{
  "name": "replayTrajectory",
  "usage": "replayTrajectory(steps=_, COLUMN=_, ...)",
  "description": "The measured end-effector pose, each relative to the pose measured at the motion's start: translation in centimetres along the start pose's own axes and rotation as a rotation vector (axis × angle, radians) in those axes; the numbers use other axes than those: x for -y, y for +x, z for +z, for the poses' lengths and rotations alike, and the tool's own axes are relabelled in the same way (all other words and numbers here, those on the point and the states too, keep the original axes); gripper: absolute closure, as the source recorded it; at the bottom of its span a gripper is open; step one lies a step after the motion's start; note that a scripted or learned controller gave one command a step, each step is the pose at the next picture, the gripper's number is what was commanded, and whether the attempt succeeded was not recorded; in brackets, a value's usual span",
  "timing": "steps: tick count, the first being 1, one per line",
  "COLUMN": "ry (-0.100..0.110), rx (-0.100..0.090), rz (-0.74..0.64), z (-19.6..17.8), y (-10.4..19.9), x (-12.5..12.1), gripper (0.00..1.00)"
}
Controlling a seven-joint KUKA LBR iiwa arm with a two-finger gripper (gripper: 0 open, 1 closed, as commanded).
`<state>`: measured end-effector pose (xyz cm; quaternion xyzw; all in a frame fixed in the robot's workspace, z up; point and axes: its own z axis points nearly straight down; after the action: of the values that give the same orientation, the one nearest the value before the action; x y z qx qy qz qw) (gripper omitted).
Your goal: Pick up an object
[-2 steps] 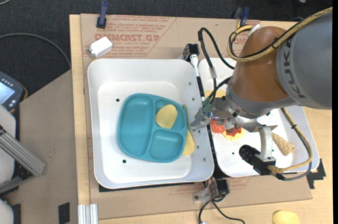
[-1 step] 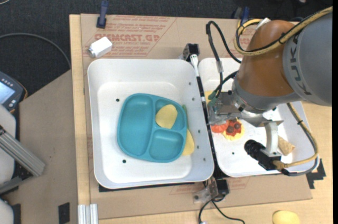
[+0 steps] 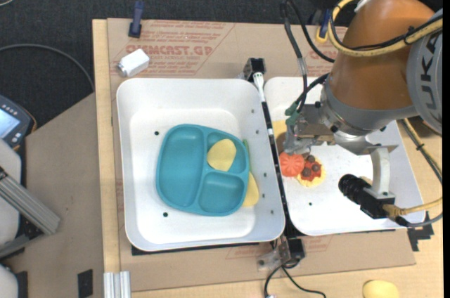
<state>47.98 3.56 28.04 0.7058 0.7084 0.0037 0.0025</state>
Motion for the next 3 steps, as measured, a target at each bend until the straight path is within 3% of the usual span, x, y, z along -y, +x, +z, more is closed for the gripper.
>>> replayTrajectory(steps=1, ry=-0.001, rx=-0.001, rz=-0.003, z=-7.3, y=3.9, x=-0.1, gripper=1.00)
replayTrajectory(steps=2, ry=0.002, rx=-0.002, rz=-0.003, z=-12.1, y=9.0, x=-0.1, gripper=1.00)
replayTrajectory(steps=3, ry=0.004, rx=0.002, rz=0.006, z=-13.8, y=6.2, x=-0.1, gripper=1.00)
